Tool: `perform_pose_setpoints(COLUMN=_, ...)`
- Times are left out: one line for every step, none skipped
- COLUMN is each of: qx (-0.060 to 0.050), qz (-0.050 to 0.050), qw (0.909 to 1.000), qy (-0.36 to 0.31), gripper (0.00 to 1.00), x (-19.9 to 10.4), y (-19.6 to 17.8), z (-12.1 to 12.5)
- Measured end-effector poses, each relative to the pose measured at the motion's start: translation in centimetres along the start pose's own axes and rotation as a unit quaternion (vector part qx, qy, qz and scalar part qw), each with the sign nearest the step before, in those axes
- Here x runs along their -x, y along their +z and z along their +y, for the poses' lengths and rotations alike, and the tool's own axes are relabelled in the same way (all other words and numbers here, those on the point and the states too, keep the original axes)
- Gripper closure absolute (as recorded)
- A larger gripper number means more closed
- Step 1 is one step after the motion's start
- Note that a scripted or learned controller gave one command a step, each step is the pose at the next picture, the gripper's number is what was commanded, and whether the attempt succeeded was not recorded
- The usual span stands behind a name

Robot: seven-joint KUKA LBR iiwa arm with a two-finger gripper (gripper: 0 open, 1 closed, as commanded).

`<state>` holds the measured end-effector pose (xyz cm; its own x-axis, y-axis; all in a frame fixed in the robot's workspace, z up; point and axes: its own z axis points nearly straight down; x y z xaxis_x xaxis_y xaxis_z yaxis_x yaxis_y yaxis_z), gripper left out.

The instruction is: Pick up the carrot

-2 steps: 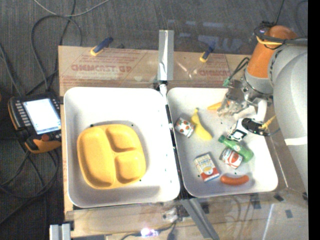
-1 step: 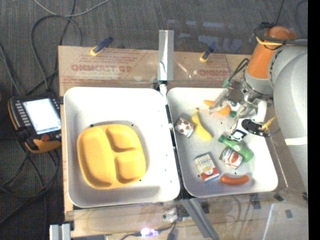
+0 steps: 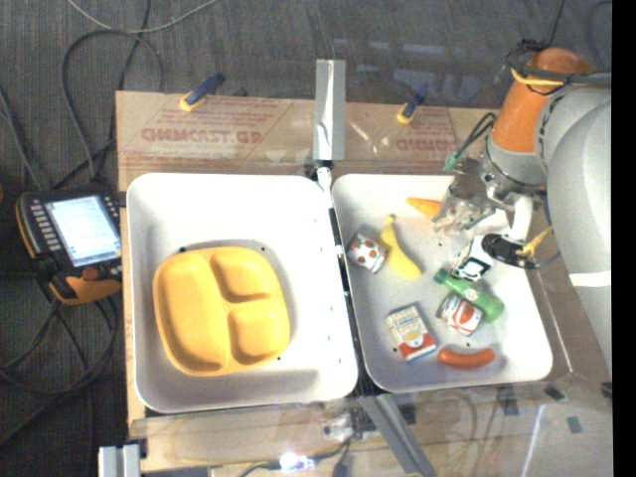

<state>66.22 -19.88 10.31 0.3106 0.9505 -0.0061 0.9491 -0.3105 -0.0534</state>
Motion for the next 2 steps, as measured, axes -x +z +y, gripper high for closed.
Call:
perform_pose_setpoints(qx=0.027, qz=0.000, qw=0.9988, qy=-0.041, gripper=1.00, x=-5.12, y=-9.45, z=-1.53)
perform_pose_setpoints(qx=0.027, qz=0.000, qw=0.9988, qy=-0.041, gripper=0.00, x=-5.10, y=-9.39, z=-1.55)
